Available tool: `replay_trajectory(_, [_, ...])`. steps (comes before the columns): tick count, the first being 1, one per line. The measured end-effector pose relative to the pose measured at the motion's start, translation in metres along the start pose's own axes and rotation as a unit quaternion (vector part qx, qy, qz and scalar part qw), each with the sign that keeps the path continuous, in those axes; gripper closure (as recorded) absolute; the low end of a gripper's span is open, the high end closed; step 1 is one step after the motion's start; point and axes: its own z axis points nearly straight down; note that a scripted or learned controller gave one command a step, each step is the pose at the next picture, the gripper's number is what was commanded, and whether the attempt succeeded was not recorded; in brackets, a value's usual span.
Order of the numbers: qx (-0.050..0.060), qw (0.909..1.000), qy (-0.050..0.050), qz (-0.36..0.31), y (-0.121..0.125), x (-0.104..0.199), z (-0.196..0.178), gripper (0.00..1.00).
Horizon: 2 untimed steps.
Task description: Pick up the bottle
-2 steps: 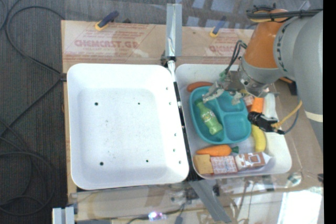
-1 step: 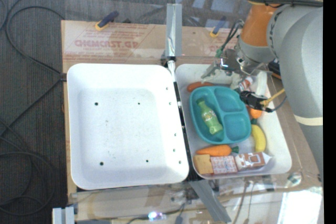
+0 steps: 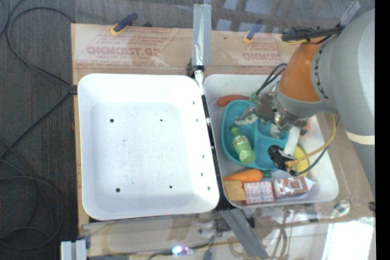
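A small green bottle [image 3: 242,147] lies on its side in the right bin [image 3: 328,187], resting on the left part of a teal dish [image 3: 262,152]. My gripper [image 3: 261,121] hangs over the dish's upper part, just up and to the right of the bottle, below the orange band of the wrist. Nothing is visibly held in it. The wrist and its cables hide the dish's right side.
Around the dish lie an orange carrot [image 3: 242,176], an orange-red sausage-shaped item [image 3: 231,99], two small printed boxes [image 3: 274,190] and a yellow item [image 3: 300,161]. The left bin [image 3: 88,149] sits beside the right one, with their walls meeting at the middle.
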Motion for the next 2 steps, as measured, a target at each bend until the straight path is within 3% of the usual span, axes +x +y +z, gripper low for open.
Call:
replay_trajectory(1, [-0.003, 1.0000, 0.001, 0.000, 0.0031, 0.0001, -0.0118, 1.00])
replay_trajectory(2, [0.000, 1.0000, 0.000, 0.000, 0.0011, -0.0001, -0.0093, 0.00])
